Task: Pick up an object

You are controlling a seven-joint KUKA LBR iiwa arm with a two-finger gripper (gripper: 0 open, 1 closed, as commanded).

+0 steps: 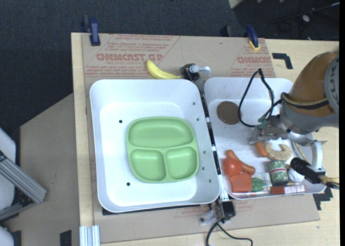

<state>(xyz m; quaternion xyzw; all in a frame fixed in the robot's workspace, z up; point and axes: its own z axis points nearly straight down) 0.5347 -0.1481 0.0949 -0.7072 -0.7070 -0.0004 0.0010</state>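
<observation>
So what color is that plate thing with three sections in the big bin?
The sectioned plate is light green, seen clearly in the camera view, lying in the left white bin.

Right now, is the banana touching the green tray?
Apart. The camera view shows the banana on the cardboard outside the left bin, beyond its far rim, while the green tray sits inside that bin, bare white floor between them.

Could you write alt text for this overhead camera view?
A grey and orange robot arm reaches into the right white bin above small toy foods. The left bin holds a green divided plate; a banana lies behind it.
</observation>
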